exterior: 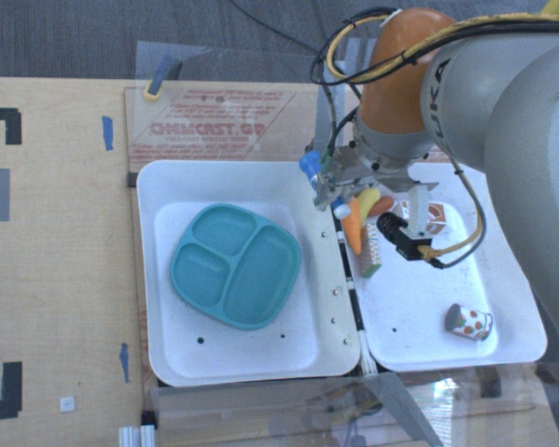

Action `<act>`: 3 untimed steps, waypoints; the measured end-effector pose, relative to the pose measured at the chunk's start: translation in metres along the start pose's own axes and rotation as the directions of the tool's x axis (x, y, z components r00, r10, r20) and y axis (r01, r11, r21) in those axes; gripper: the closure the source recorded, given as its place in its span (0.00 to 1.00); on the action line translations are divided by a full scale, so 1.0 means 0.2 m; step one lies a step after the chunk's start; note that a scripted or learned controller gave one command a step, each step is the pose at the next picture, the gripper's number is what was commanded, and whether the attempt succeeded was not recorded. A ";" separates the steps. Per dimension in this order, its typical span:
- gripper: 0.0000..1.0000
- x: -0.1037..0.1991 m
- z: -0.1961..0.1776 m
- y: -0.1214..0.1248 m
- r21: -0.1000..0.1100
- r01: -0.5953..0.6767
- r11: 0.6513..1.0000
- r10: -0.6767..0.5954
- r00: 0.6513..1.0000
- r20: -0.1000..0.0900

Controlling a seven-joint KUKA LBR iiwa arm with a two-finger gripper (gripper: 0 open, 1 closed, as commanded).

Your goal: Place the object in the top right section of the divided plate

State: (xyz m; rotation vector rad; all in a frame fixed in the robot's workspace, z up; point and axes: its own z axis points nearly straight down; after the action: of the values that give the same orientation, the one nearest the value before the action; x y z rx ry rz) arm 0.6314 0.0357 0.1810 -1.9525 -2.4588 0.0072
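Bench work is unfolding under the fixed overhead camera, where two shallow white bins are sitting side by side on a pale wooden bench (56, 277). A teal plastic divided plate (235, 264) with three sections is lying flat in the left white bin (168, 361), well apart from the bin's walls, its sections holding nothing. The grey KUKA arm (503, 91), its orange band (401, 68) showing above the wrist, is reaching in from the right and hanging over the seam where the two bins are meeting. Its two-finger gripper (359, 217) is pointing down at the inner edge of the right white bin (512, 343), and an orange carrot-shaped toy (355, 230) with a green end is showing right at the fingertips, near a white ridged piece; whether the jaws are closed on the toy or merely standing beside it cannot be told from this angle, as the wrist is hiding them. A small white cup-like object with red markings (469, 322) is lying tipped on its side near the right bin's lower corner, well apart from the gripper. Black and yellow cables (447, 245) are looping off the wrist.
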 end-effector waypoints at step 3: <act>1.00 0.77 -0.14 0.04 0.005 -0.030 1.000 0.030 1.000 0.001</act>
State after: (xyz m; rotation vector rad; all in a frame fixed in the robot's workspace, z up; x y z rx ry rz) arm 0.6035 0.1871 0.2085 -1.9879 -2.4265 0.0144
